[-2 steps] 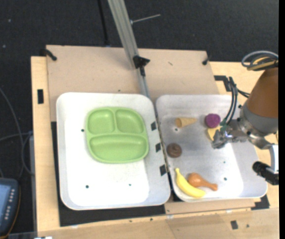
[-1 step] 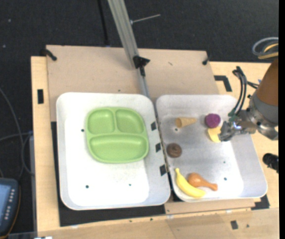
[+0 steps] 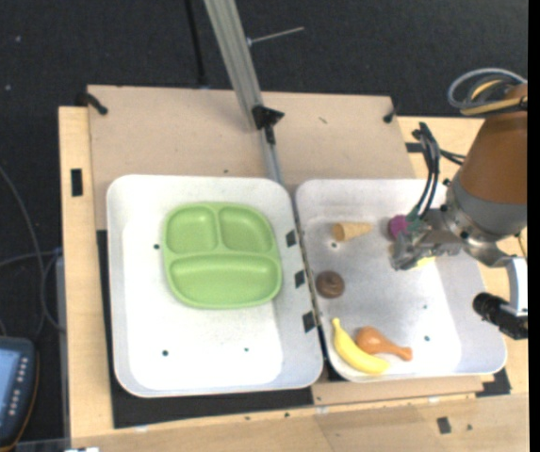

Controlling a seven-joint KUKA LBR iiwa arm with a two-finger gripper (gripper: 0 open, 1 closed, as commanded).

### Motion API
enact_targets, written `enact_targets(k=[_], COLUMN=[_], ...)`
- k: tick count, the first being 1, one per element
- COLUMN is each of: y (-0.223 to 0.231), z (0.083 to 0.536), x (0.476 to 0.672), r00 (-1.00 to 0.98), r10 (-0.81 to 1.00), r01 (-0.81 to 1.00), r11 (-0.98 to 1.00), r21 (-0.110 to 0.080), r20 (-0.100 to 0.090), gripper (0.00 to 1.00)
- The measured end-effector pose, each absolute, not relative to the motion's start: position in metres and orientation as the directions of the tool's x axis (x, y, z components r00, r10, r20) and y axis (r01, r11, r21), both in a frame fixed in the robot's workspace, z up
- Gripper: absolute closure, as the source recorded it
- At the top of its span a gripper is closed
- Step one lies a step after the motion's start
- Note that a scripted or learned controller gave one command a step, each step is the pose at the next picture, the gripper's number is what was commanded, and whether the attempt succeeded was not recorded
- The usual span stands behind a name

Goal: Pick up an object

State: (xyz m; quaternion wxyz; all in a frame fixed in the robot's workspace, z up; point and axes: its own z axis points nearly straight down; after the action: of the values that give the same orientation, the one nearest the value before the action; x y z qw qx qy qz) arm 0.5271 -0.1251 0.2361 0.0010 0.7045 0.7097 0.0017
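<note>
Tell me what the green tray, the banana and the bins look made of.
Green tray: looks like moulded plastic, matte, one even colour with rounded compartment walls. Banana: probably a plastic toy, smooth and uniformly yellow. Left bin and right bin: white, likely plastic or coated sheet, with a dull, lightly speckled surface; the view leaves it open.

Open floor between doughnut [image 3: 330, 283] and banana [image 3: 355, 349]
</note>
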Motion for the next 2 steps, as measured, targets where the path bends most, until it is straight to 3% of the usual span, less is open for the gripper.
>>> enact_targets(k=[1, 2], y=[-0.069, -0.016], z=[0.23, 0.24], x=[0.517, 0.521], r00=[-0.007, -0.009], r10=[1.0, 1.0], r01=[1.0, 1.0], r11=[0.007, 0.009], r21=[0.001, 0.004], r20=[0.001, 0.002], gripper=[1.0, 1.0])
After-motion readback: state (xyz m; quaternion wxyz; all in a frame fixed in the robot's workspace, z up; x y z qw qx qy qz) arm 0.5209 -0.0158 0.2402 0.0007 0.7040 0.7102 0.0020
